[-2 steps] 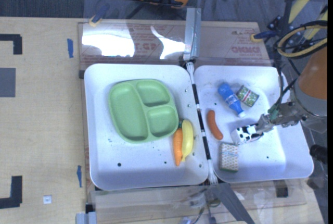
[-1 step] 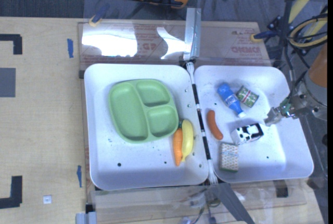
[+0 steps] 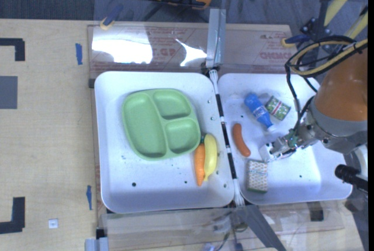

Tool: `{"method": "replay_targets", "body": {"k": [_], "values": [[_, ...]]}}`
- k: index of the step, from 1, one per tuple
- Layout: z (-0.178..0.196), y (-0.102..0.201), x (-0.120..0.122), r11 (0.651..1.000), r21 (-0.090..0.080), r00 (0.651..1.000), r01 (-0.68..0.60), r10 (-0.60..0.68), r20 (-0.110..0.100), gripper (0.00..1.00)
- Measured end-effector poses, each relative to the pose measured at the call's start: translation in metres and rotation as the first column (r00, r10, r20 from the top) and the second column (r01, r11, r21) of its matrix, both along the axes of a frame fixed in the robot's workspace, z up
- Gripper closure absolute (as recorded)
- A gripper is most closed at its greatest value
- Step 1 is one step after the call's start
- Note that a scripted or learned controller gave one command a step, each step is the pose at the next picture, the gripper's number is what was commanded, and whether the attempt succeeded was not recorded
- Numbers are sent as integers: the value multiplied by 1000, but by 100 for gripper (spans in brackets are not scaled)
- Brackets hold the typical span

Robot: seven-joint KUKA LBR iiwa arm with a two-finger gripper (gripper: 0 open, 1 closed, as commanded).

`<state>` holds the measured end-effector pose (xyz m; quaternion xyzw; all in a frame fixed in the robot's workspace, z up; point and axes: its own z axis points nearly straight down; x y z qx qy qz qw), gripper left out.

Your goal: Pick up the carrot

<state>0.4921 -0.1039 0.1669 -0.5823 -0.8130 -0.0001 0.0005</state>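
Note:
The carrot (image 3: 200,166) is a small orange piece lying lengthwise in the left bin (image 3: 111,145), near its right wall and front right corner. It touches a yellow banana (image 3: 210,153) on its right side. My gripper (image 3: 277,149) hangs low over the middle of the right bin (image 3: 304,177), well to the right of the carrot and across the divider between the bins. I see nothing held in it.
A green divided plate (image 3: 160,122) fills the middle of the left bin, just left of the carrot. In the right bin lie a reddish sausage (image 3: 241,139), a blue bottle (image 3: 258,110), a small can (image 3: 277,107) and a speckled block (image 3: 257,175).

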Motion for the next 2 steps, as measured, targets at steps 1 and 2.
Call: {"method": "replay_targets", "body": {"k": [1, 2], "values": [[17, 100, -12, 969, 0, 969, 247, -247, 1, 100], [17, 159, -13, 840, -2, 840, 543, -543, -1, 100]]}}
